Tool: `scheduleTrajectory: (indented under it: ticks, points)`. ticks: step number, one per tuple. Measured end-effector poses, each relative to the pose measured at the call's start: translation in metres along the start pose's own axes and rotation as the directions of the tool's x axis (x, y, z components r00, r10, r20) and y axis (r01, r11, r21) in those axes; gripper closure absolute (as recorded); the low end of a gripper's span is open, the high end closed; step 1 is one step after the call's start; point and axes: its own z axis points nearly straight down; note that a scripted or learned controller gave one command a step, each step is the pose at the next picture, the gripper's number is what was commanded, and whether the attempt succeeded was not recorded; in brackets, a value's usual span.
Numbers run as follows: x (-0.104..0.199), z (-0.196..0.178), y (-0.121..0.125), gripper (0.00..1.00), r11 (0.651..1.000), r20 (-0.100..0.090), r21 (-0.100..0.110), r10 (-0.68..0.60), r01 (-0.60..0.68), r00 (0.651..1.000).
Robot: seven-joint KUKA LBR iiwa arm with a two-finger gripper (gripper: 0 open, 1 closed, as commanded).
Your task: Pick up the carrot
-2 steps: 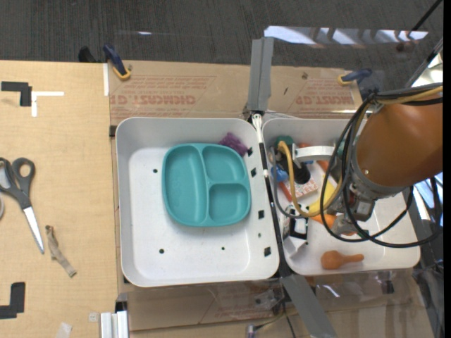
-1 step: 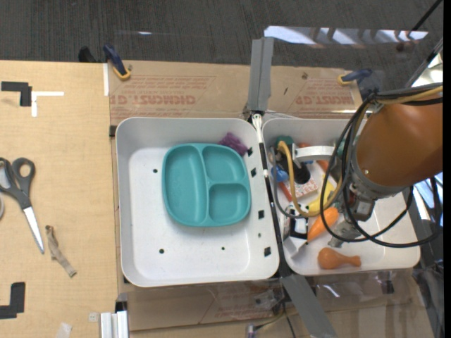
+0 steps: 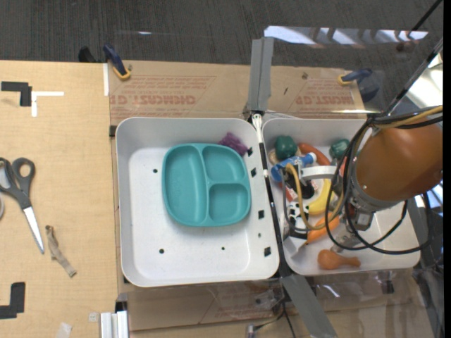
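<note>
On the far left of the bench, a pair of scissors (image 3: 21, 192) is seen lying on the cardboard, with a small scrap of tape (image 3: 60, 251) just to its right and nearer the viewer. Further right, the left bin (image 3: 134, 252) is found, and a teal divided plate (image 3: 208, 184) is laid flat in its middle. A small purple item (image 3: 235, 143) is tucked against the far edge of the plate, close to the wall shared by the two bins.

The right bin (image 3: 380, 259) is crowded with toys: a dark green piece (image 3: 285, 147) and a second green piece (image 3: 339, 148) are placed at its far side, a blue item (image 3: 290, 166) lies just nearer than the first, and a yellow banana-like piece (image 3: 320, 203) is seen in the middle. The carrot (image 3: 316, 229), orange and slanted, is located just nearer than the yellow piece, left of the wrist. A further orange toy (image 3: 337, 260) rests by the near wall.

The gripper (image 3: 343, 239) is lowered into the right bin beneath the orange band of the arm (image 3: 405, 162), just right of the carrot. Its opening cannot be told, and nothing is seen held by it.
</note>
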Motion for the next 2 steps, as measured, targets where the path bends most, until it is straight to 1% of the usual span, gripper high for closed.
scheduleTrajectory:
  ticks: [1, 2]
  points:
    - [0.073, 0.004, -0.023, 0.0, 1.0, -0.001, 0.001, 0.001, -0.001, 1.0]
    - [-0.001, 0.0, -0.016, 0.0, 0.977, -0.016, 0.007, 0.213, -0.213, 0.977]
